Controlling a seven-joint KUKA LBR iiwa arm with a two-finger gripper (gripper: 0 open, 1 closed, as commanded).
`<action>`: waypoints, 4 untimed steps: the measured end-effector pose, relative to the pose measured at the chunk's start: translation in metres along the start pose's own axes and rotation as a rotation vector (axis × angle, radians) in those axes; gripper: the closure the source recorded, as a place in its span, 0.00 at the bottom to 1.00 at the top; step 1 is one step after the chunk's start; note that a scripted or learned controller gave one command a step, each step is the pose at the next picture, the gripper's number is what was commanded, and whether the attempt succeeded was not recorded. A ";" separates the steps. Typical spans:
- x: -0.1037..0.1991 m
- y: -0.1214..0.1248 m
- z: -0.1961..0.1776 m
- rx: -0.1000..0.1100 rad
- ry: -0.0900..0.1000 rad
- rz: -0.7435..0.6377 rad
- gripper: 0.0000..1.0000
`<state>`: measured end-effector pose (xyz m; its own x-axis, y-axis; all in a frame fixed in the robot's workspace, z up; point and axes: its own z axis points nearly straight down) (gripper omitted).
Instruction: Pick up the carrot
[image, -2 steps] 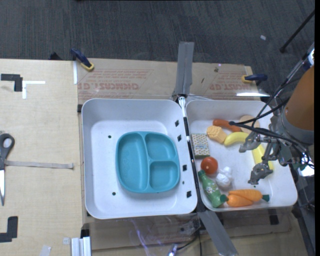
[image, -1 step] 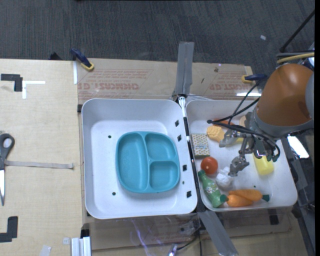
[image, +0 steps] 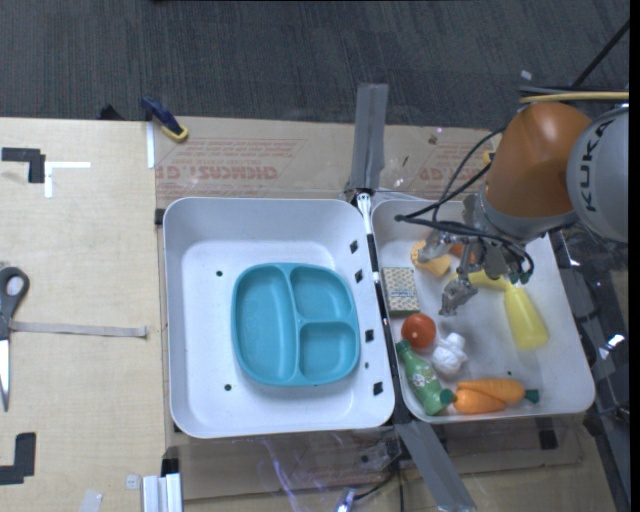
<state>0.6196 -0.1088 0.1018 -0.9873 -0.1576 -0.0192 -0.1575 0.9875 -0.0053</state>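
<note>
1. Right now the carrot (image: 488, 395) lies flat in the right bin (image: 565, 385), close to that bin's front wall. Its green top points away from the left bin (image: 190, 300).
2. Just beside the carrot's fat end lies a green bottle (image: 421, 378). They look like they touch.
3. A little white thing (image: 451, 352) sits just behind the carrot. A red tomato (image: 419, 329) sits next to that.
4. A yellow bottle (image: 524, 314) lies behind the carrot too, on the side far from the left bin.
5. A tan block with dots (image: 400, 288) sits further back, by the wall between the two bins.
6. The gripper (image: 455, 296) hangs over the middle of the right bin, well apart from the carrot. Its fingers hold nothing. I cannot tell if they are spread or closed.
7. A small orange-yellow piece (image: 434, 264) lies just behind the gripper.
8. The left bin holds a blue tray (image: 296, 324) with three parts.
</note>
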 end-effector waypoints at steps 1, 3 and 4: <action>-0.025 0.000 0.007 -0.001 0.013 0.383 0.00; 0.010 0.040 -0.091 0.005 0.017 0.846 0.00; -0.007 0.071 -0.090 0.006 0.017 1.018 0.00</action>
<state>0.6138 -0.0371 0.1918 -0.6524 0.7579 -0.0029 0.7579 0.6524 0.0001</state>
